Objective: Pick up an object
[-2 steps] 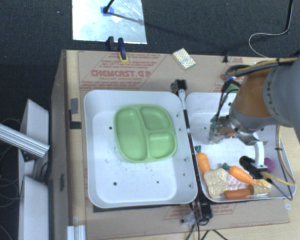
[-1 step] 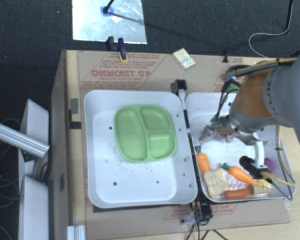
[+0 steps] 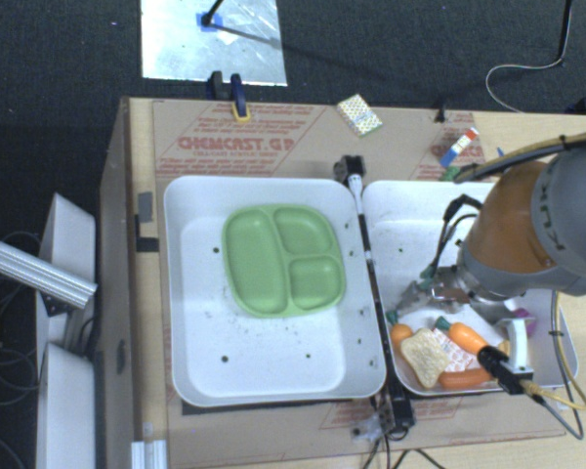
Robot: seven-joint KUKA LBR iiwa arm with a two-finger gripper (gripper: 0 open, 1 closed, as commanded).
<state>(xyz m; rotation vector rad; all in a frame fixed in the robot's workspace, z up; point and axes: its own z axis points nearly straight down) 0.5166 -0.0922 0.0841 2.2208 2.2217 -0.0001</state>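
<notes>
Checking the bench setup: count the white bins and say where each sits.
2. The left bin holds a green divided plate. The right bin sits beside it, with food items piled at its near edge; the arm covers part of it.

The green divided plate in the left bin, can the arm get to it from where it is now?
Probably yes. The green divided plate lies alone in the left bin with nothing over it. The arm hangs above the right bin, so it must cross the divider.
</notes>
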